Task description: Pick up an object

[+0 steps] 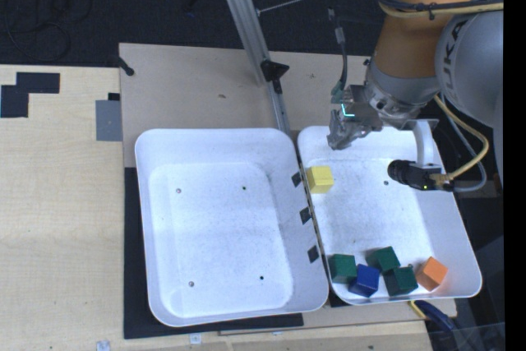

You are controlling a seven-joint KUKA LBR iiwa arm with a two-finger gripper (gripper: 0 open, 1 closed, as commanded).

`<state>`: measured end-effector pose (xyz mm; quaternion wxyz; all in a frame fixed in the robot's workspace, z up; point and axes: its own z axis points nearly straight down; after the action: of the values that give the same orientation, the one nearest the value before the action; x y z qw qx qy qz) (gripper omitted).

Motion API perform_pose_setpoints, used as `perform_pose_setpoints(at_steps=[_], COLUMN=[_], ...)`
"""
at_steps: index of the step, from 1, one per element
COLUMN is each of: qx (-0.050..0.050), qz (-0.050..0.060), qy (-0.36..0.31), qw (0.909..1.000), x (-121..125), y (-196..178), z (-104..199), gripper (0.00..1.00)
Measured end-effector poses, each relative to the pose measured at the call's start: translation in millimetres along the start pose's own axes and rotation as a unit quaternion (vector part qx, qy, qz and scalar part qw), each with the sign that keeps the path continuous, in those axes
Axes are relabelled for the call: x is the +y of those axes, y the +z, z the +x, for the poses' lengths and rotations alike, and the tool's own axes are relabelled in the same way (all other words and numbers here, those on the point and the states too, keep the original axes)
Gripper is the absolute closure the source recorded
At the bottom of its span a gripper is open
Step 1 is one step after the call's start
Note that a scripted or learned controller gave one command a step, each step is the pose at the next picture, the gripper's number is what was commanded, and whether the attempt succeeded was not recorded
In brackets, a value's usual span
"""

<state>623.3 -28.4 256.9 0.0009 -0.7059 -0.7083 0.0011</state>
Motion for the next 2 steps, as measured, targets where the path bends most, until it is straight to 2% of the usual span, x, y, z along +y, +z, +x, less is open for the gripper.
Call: perform_pose_setpoints(at_steps=[1, 2], qx=[0.0, 0.0], qz=[-0.003, 0.003], qy=[0.0, -0.001], qw=[1.0, 1.0], x=[12.8, 44.2], y=[-38.9, 72.1], z=[-1.9, 17.3], gripper=[0.0, 0.0])
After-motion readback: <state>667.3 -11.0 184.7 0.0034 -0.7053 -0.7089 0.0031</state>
